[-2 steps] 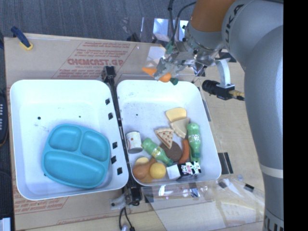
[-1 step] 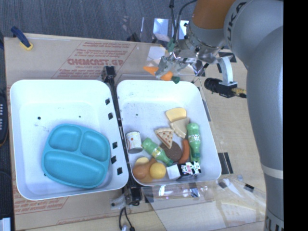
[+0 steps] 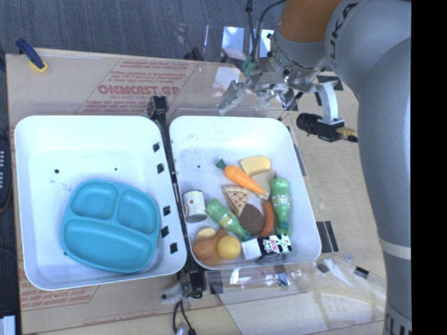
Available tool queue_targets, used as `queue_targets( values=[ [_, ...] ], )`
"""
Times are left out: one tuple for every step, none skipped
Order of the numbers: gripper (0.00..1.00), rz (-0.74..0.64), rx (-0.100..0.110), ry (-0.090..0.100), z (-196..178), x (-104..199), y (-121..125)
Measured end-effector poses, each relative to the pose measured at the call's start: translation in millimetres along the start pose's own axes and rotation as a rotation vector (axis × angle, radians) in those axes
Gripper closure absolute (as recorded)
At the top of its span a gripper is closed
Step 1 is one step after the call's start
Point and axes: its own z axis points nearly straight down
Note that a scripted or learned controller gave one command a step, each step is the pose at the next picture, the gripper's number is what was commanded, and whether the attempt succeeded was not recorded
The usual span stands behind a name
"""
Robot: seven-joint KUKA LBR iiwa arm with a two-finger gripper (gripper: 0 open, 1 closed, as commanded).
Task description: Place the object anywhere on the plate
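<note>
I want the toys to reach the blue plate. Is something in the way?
Yes. The two bins' touching walls stand between the toy food pile in the right white bin and the blue divided plate in the left one.

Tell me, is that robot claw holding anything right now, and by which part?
Nothing is held. The gripper hangs above the far rim of the right bin with no item between its fingers; the toy food lies in that bin.

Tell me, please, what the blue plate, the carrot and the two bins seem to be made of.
The blue plate looks like moulded plastic: one even colour, soft sheen, rounded compartment ridges. The carrot seems a plastic toy: flat uniform orange, smooth skin, a stubby green top. The left bin and right bin appear to be thin white plastic, semi-gloss, with rounded corners; coated metal cannot be excluded.
</note>
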Motion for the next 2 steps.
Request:
queue_targets(
  values=[
    [0.0,-0.081,-0.014,0.009,107.9,26.3,-37.1],
    [0.0,-0.13,-0.02,0.008,105.3,105.6,-94.0]
  ],
)
